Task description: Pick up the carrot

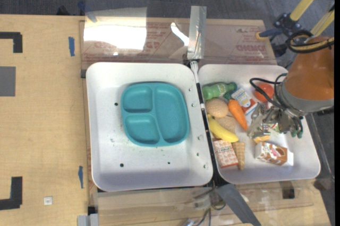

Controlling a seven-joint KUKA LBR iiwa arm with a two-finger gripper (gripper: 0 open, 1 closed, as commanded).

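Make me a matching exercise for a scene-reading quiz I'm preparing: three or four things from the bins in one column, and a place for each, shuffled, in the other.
Things:
1. tray
2. carrot
3. banana
4. gripper

Places:
A. right bin, just left of the carrot and lower
B. left bin, in the middle
C. right bin, slanting between the potato and the gripper
D. over the right bin, just right of the carrot

Pairs: 1-B, 2-C, 3-A, 4-D
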